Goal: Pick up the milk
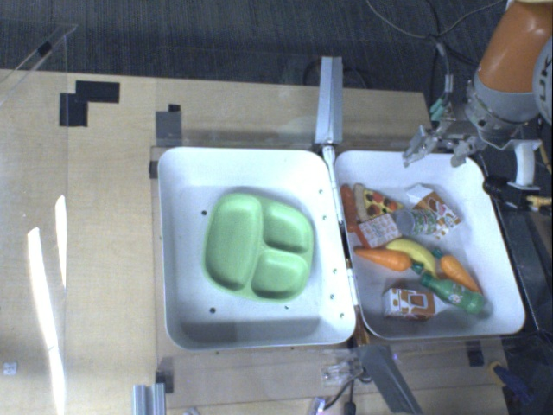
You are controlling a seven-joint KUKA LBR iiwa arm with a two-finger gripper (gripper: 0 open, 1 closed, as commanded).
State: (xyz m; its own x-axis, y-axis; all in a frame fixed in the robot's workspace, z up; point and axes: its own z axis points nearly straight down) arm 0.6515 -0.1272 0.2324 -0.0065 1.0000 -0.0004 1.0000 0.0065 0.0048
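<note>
the milk [409, 303], a small brown-and-white carton, lies near the front edge of the right bin [510, 305], just beside a green bottle [454, 292] and below a banana [413, 252] and two carrots. the gripper [439, 147] hovers over that bin's far rim, well apart from the carton, fingers spread apart with nothing between them. the left bin [173, 232] holds a green divided plate [257, 245].

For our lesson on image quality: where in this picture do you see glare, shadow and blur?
Camera view: white glare streaks on the bench at left; soft shadow along the left bin's lower edge, below the green tray; the end effector and the food items look slightly blurred.
</note>
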